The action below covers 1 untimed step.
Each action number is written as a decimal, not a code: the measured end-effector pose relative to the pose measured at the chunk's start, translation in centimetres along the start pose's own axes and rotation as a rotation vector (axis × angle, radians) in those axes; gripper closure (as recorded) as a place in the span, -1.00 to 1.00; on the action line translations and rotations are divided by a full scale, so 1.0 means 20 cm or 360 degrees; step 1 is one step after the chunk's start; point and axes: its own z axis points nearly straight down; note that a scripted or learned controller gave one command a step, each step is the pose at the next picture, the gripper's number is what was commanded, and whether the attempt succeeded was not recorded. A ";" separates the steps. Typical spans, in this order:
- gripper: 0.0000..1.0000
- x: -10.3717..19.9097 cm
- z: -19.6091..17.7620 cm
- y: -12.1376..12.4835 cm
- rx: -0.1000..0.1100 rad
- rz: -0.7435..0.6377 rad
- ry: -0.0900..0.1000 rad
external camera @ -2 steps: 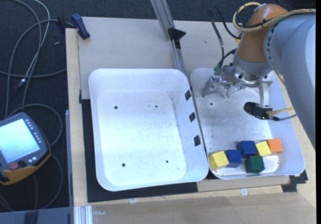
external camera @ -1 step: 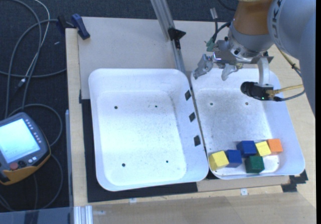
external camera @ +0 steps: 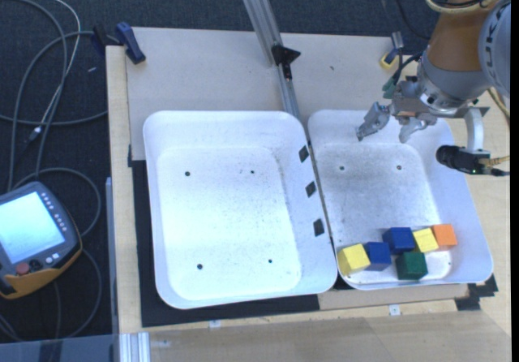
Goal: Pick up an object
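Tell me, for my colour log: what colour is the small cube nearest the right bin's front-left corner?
Yellow cube, camera view.

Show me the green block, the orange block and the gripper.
green block (external camera: 411,265), camera view, on its top face.
orange block (external camera: 444,234), camera view, on its top face.
gripper (external camera: 390,127), camera view, midway between its fingertips.

Reaches in from the right edge of the view as a grey arm (external camera: 474,23) with an orange band above the wrist, bent downward over the far end of the right bin (external camera: 478,230). Ends in a two-finger gripper (external camera: 391,127) hanging just above that bin's far rim, fingers (external camera: 371,122) spread apart, nothing between them, tips pointing down and slightly leftward.
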 end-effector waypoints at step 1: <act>-1.00 -0.05 0.53 0.21 -0.0001 -0.0013 0.0005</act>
